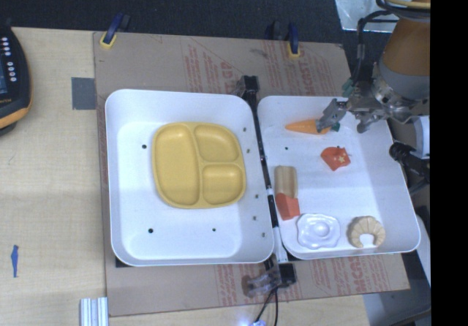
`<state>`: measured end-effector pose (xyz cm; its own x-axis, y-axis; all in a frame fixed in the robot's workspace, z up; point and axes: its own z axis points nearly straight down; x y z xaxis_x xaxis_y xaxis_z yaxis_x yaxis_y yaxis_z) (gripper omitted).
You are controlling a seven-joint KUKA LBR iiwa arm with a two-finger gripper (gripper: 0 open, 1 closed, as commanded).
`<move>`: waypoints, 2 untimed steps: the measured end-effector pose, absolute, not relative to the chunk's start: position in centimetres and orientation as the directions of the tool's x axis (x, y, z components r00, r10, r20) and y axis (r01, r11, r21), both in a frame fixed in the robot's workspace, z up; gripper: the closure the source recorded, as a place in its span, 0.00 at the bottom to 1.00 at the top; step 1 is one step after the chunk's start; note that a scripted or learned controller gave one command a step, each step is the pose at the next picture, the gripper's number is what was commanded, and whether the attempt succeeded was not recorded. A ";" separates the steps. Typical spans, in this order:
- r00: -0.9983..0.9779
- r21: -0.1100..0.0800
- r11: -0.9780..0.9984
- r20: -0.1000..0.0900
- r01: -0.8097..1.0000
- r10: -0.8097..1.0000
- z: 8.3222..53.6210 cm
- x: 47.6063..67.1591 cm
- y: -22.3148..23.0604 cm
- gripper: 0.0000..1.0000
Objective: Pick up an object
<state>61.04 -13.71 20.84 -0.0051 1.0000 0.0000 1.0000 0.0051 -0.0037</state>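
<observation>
We found the two-finger gripper [349, 114] spread above the right white bin [391, 193], one fingertip just beside the orange toy carrot [302, 126] lying near its far wall; closing squarely across the carrot's thick end seemed wisest.

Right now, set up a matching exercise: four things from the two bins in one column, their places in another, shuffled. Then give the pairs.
Things:
1. yellow divided plate
2. toy carrot
3. toy fried egg
4. toy croissant

Places:
A. near right corner of the right bin
B. far end of the right bin, beside the gripper
C. middle of the left bin
D. near edge of the right bin, left of the croissant

Pairs: 1-C, 2-B, 3-D, 4-A
</observation>
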 end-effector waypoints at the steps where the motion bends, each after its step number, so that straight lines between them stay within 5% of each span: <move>1: -0.003 -0.011 0.003 -0.001 1.000 1.000 12.1 60.7 -16.8 0.00; 2: -0.004 -0.008 0.004 0.000 1.000 1.000 9.0 60.3 -18.6 0.00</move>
<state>60.33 -18.59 9.01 -0.0039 1.0000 -0.0002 1.0000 0.0039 -0.0079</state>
